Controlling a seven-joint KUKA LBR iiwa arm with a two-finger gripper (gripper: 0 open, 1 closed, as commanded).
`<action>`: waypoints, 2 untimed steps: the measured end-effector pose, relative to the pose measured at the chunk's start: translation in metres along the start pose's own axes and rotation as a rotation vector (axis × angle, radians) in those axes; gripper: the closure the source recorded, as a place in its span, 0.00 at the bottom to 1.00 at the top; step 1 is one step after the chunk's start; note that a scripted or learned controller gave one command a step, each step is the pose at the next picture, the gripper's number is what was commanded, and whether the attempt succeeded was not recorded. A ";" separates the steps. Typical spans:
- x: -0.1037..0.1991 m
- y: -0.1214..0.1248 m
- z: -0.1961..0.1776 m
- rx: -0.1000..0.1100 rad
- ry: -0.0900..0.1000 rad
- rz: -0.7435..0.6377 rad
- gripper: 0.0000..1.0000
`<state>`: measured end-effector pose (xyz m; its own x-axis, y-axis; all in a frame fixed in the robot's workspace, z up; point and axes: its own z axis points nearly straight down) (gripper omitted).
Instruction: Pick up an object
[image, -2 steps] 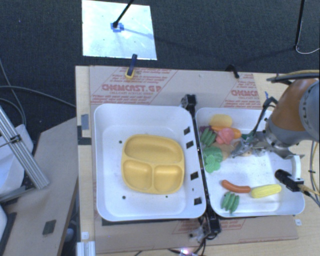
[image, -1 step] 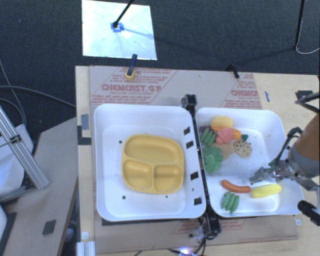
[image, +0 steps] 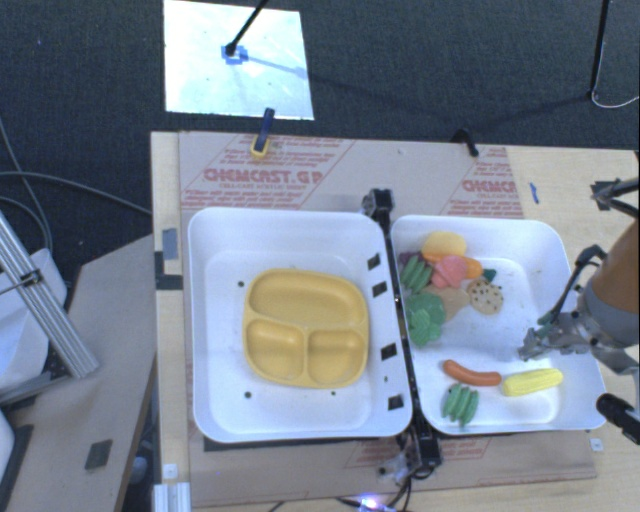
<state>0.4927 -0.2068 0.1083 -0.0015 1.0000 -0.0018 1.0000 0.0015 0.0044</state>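
Pincer (image: 532, 345) low in right bin (image: 545, 240), near its right wall; can't tell its state from this angle. Nothing seen between it. Nearest target: corn (image: 532, 381) just below the tip, sausage (image: 472, 374) to its left. Judgement: centre over the corn, align across its short width, descend straight, avoid the wall. Left bin holds yellow tray (image: 304, 327).

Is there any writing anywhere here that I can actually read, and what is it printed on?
"CHEMCAST. GP": red print on the brown sheet under the bins, behind the left bin.
A second red print of the same look, on that sheet behind the right bin: slanted and too blurred to read.
The smaller red lines beneath both prints: too small to read.
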 end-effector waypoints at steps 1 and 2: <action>0.000 0.001 -0.010 -0.002 0.000 0.000 1.00; 0.000 0.002 -0.021 -0.005 -0.001 -0.001 1.00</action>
<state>0.4947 -0.2072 0.1291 -0.0023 1.0000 -0.0032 1.0000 0.0024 0.0097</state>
